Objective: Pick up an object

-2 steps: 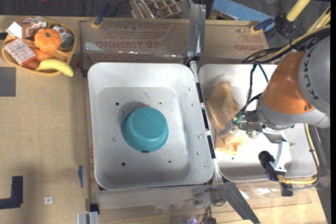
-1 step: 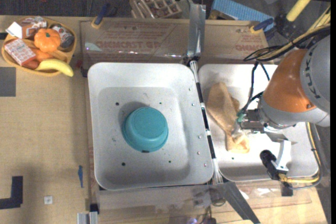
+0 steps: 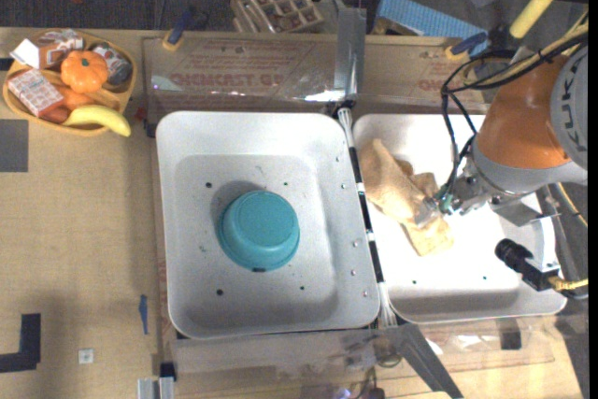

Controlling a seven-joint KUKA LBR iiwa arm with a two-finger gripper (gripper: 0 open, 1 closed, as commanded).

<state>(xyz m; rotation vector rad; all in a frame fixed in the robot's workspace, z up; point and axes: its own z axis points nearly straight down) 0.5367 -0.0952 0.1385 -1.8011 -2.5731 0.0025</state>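
Note:
A tan, crumpled cloth-like object [image 3: 397, 187] lies in the right bin [image 3: 467, 280], stretching from its upper left toward the middle. My gripper [image 3: 433, 211] hangs low over the lower right end of that object, touching or nearly touching it. The grey arm with its orange band [image 3: 523, 121] reaches in from the right above it. An upturned teal bowl [image 3: 260, 230] sits in the middle of the left bin [image 3: 192, 163].
A basket [image 3: 19, 98] with a small pumpkin, a banana and boxes stands on the bench at far left. Cardboard and a metal divider run behind the bins. Black cables hang beside the arm at the right.

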